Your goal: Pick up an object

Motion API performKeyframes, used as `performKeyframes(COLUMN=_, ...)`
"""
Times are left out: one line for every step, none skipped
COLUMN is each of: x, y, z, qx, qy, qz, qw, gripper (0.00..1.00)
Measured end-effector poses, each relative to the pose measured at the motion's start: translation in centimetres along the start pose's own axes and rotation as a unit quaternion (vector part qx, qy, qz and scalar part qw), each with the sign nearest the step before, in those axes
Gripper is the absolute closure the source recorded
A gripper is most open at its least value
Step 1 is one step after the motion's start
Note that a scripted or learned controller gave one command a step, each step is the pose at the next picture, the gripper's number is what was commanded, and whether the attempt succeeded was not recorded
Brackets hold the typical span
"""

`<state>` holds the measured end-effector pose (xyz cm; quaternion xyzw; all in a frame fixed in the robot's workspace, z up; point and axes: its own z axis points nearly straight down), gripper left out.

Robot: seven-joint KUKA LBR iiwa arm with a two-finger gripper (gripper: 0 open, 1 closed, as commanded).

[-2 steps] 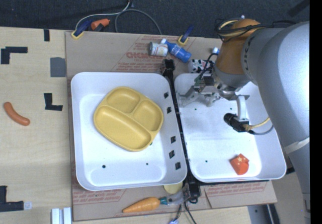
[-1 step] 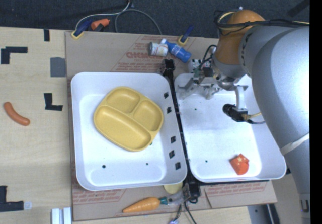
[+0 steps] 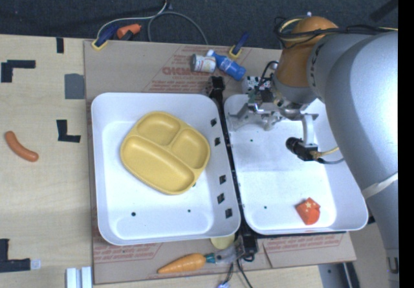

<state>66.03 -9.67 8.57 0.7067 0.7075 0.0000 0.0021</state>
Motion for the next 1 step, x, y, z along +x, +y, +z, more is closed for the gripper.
performKeyframes(x=-0.01, y=0.03, z=-1.02, qx=0.000, qy=0.000, qz=0.000, qw=1.0000, gripper=1.00)
